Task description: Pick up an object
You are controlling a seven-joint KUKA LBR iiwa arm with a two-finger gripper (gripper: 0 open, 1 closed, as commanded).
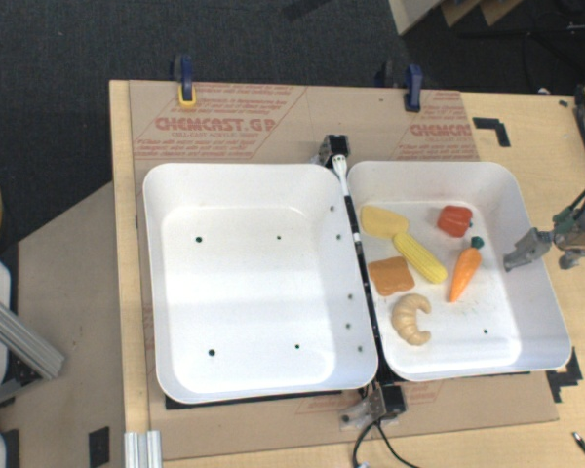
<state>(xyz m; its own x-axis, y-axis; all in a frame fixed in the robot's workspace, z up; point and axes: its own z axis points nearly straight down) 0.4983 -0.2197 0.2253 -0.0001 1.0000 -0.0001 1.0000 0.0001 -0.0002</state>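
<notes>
The right bin (526,331) holds several toy foods. A yellow lemon-like piece (383,221) lies at its upper left, with a corn cob (419,256) slanting just below it. A red pepper (454,219) sits toward the back, and an orange carrot (465,272) with a green top lies right of the corn. An orange-brown bread piece (391,276) and a tan croissant (412,318) lie near the bin's left wall. My gripper (542,247) hangs over the bin's right rim, right of the carrot and apart from every object.
The left bin (175,349) stands beside the right one on a brown board (273,115) held by two blue clamps at the back. A black cable and connector (375,408) run along the front between the bins. Dark floor surrounds the bench.
</notes>
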